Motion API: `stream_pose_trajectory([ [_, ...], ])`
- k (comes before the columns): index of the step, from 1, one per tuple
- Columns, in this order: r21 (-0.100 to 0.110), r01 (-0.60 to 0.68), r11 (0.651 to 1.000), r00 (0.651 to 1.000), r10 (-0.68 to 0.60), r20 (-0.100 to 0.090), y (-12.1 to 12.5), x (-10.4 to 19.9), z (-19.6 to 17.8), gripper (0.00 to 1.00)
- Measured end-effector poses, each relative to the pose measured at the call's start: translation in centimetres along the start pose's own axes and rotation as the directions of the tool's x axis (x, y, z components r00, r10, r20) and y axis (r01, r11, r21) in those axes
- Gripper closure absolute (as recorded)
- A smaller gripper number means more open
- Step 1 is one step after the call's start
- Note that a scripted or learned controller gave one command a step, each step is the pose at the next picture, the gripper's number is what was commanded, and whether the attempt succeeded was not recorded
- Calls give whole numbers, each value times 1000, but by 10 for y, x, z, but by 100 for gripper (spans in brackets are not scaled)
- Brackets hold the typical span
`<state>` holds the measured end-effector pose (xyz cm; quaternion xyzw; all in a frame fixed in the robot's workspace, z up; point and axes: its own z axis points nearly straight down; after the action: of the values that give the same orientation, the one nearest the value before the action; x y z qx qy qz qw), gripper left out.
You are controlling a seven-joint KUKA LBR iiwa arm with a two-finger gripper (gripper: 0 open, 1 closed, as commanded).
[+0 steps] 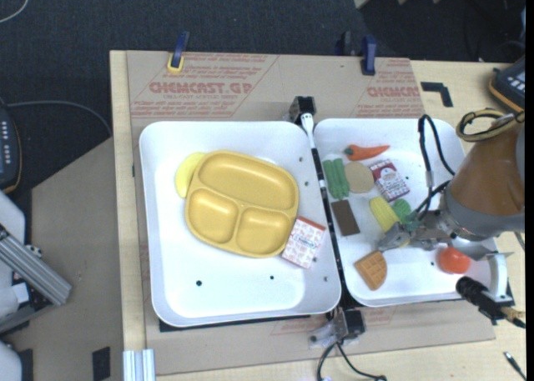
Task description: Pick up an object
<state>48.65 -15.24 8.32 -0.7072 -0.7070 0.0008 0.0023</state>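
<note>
The right bin [434, 288] holds several small items. They include an orange carrot [367, 152], a green piece [335, 177], a beige disc [360, 177], a red-and-white packet [389, 179], a brown bar [344, 216], a yellow block [383, 212], an orange cracker [372, 269] and a red ball [455, 261]. My gripper [410, 234] hangs low over the middle of this bin, just right of the yellow block and left of the red ball. A small green piece [406, 211] lies right at its upper edge. I see nothing clearly held.
The left bin [167, 271] holds a yellow divided plate [240, 203], a yellow lid [187, 172] tucked under it and a red-and-white packet [304, 242]. The arm's grey and orange body [488, 183] covers the right bin's right side. Black clips sit between the bins.
</note>
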Motion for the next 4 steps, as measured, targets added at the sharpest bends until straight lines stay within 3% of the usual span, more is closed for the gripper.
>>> stream_pose_trajectory([
  [1, -5, -2, 1000, 1000, 2, 2, 1, 0, -12, 100],
  [3, -11, 1, 1000, 1000, -1, 5, -6, -5, -124, 100],
  [4, -9, 2, 1000, 1000, -2, 5, -5, -6, -143, 100],
])
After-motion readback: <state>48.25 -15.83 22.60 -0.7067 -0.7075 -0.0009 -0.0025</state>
